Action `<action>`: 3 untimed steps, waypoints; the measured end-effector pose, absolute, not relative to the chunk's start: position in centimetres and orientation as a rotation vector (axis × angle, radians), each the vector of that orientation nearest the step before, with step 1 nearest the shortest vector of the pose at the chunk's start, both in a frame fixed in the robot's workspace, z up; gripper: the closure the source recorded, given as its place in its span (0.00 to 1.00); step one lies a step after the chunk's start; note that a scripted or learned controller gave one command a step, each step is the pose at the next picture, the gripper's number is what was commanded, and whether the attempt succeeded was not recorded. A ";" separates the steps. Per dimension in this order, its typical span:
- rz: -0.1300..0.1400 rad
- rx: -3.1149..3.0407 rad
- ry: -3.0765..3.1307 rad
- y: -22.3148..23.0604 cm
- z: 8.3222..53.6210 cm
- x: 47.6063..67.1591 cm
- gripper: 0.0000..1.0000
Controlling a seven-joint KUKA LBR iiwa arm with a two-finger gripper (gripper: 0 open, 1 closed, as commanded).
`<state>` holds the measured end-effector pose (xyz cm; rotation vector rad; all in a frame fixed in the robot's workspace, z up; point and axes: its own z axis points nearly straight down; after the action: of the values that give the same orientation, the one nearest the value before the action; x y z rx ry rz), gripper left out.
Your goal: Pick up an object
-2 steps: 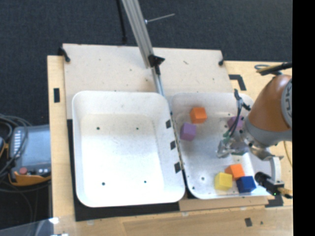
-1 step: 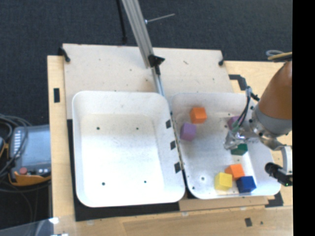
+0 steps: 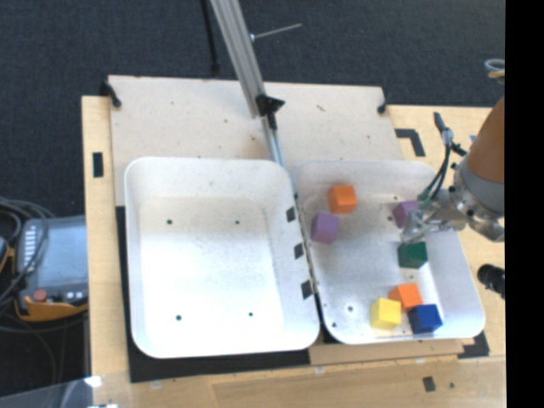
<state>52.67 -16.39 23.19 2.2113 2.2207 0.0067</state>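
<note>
The right bin (image 3: 357,317) holds several small blocks. An orange cube (image 3: 342,198) and a purple cube (image 3: 325,226) lie toward its far left. A dark green cube (image 3: 413,254) sits at mid right, and a second purple block (image 3: 405,212) lies just above it. A yellow cube (image 3: 386,313), a small orange cube (image 3: 410,294) and a blue cube (image 3: 425,318) cluster at the near right corner. My gripper (image 3: 416,225) reaches in from the right, low over the gap between the second purple block and the green cube. Its fingertips are blurred.
The left bin (image 3: 212,257) stands beside the right one, with a shared raised rim between them. A slanted aluminium pole (image 3: 242,49) rises from the back of the bench. A grey control pendant (image 3: 51,266) lies off the bench at the left.
</note>
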 end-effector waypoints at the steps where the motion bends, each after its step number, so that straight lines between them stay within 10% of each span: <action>1: 0.000 2.214 2.227 -11.5 22.4 52.0 1.00; 3: 0.002 2.214 2.234 -1.6 23.3 50.9 1.00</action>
<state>50.94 -1.58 23.26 2.2137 2.2344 0.0023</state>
